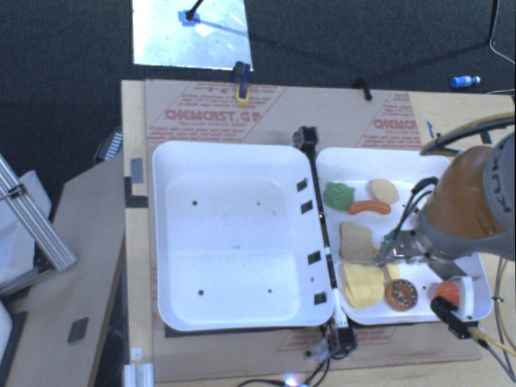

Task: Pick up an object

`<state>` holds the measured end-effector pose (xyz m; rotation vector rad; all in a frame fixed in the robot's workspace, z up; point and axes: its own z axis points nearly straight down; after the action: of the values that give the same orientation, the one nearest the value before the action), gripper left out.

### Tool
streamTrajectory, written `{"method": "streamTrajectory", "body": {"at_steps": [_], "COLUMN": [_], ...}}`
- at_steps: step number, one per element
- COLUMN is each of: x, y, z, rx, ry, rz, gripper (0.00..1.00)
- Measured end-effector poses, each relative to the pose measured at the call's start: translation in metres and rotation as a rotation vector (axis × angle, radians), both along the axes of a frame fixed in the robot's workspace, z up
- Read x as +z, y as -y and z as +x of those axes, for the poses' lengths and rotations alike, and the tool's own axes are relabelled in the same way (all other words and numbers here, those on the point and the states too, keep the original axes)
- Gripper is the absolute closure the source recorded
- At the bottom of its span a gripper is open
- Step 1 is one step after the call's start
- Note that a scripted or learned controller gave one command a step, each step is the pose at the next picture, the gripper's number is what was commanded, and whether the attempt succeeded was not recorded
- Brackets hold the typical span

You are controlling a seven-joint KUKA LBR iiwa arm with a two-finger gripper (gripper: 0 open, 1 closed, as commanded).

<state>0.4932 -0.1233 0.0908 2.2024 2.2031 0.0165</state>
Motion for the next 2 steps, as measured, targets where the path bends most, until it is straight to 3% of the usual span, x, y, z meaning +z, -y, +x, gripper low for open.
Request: {"method": "streamTrajectory", "body": {"at_steps": [1,2], "x": [0.191,0.403], "y": [-0.113,-0.114], "z": [0.003,0.007], "rx": [0.015,0.006], "ry": [-0.006,-0.005], "rz": [0.015,0.012], "gripper": [1.0,1.0]}}
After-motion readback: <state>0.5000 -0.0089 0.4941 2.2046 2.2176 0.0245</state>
